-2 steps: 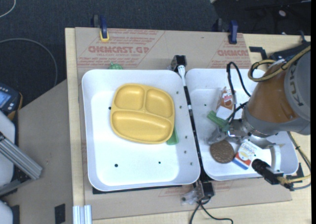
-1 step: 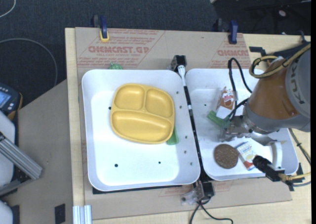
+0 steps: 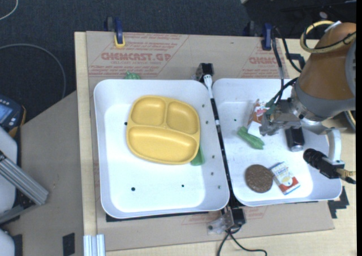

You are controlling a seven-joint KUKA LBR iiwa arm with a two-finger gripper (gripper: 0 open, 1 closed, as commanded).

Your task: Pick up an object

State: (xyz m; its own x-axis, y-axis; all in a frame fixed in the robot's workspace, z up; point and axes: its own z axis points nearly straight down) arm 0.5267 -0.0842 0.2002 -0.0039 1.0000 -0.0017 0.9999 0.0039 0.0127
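The right bin [image 3: 237, 94] holds several small items. A green pod-shaped piece [image 3: 250, 138] lies near its middle. Toward the front sit a round brown disc [image 3: 259, 178] and a small white packet with red and yellow print [image 3: 284, 177]. A red and white object [image 3: 258, 113] lies at the back, just left of my gripper [image 3: 272, 122]. The gripper hangs low over the right bin, right beside that red and white object and just above and to the right of the green pod. The grey arm with its orange band [image 3: 331, 57] comes in from the right.
The left bin [image 3: 113, 176] carries a yellow divided plate [image 3: 164, 129] with a green piece [image 3: 197, 157] poking out under its right edge. A black divider rail [image 3: 217, 130] runs between the bins. Cables and black fittings [image 3: 319, 161] hang by the arm over the right bin's right side.
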